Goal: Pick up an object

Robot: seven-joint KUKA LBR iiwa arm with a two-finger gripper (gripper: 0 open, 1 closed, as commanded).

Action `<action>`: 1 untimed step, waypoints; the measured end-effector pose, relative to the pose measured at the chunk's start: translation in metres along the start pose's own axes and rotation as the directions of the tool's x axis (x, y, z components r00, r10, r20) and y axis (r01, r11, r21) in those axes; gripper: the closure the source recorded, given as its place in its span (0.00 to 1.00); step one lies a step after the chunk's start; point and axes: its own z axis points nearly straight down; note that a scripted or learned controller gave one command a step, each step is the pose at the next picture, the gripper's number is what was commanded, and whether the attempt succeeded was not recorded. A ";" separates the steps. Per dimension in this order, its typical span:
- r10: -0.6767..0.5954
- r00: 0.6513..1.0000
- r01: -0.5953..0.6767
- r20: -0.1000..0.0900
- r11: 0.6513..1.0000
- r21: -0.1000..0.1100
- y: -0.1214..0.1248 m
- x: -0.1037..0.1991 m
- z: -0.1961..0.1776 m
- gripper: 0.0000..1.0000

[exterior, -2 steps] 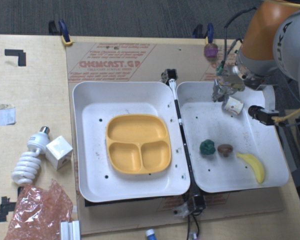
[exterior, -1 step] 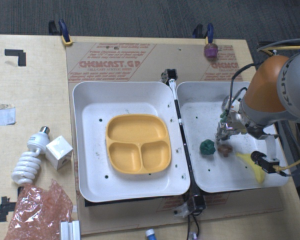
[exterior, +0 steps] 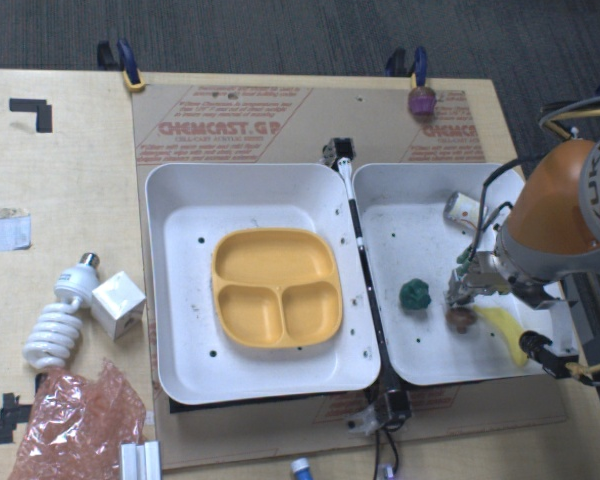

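Observation:
In the right bin (exterior: 410,353) lie a small dark green lump (exterior: 414,294), a small brown object (exterior: 461,319), a yellow banana-shaped piece (exterior: 503,328) and a white cylinder (exterior: 461,208) near the far wall. My gripper (exterior: 467,291) hangs low over the bin's right half, just above the brown object and right of the green lump. The arm's grey wrist and orange band (exterior: 555,203) cover the bin's right edge. I see nothing lifted off the bin floor.
The left bin (exterior: 170,268) holds a yellow divided plate (exterior: 277,286). A light bulb (exterior: 60,318), a white cube (exterior: 118,303) and a crumpled pink bag (exterior: 75,423) lie on the bench to the left. A purple item (exterior: 422,100) sits behind the bins.

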 end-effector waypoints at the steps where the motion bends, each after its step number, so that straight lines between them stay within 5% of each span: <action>1: -0.001 1.000 0.001 0.000 1.000 0.001 -0.041 0.054 0.000 0.00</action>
